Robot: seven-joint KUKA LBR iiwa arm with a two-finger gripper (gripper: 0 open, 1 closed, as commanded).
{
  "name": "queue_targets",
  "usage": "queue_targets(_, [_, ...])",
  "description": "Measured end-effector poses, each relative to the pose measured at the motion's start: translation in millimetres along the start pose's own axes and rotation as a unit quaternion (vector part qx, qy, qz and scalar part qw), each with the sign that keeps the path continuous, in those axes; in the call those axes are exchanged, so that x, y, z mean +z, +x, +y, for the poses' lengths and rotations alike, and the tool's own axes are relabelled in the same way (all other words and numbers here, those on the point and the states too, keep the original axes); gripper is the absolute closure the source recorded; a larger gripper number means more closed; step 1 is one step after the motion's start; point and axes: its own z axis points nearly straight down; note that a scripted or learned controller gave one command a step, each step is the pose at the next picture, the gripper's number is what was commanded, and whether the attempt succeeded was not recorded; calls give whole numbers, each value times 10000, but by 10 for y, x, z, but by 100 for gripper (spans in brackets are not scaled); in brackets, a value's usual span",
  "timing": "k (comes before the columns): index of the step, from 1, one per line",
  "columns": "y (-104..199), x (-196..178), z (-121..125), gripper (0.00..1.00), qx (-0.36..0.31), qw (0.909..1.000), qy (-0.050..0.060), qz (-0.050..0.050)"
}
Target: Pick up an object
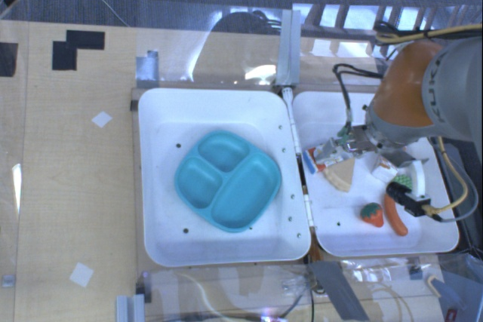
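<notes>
My gripper [337,150] hangs low over the left part of the right bin [332,237], reaching in from the right under the orange-banded wrist. Just below it lies a beige cheese wedge [340,176]. A small red, white and blue packet [312,161] lies right at its left side, against the bin's left wall. Whether the gripper touches either one is unclear. A red strawberry [370,214] and an orange sausage-like piece [396,217] lie nearer the front. A white and green item [404,180] sits to the right, partly under the arm.
The left bin [162,162] bears a blue divided plate [228,179] at its middle. A raised divider [296,170] separates the two bins. Cables and a black connector [407,201] trail from the arm over the right bin's right side.
</notes>
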Motion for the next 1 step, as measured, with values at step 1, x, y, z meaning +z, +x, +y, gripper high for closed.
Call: queue_targets(1, [-16,-12,-275,0,-1003,9950,12,2])
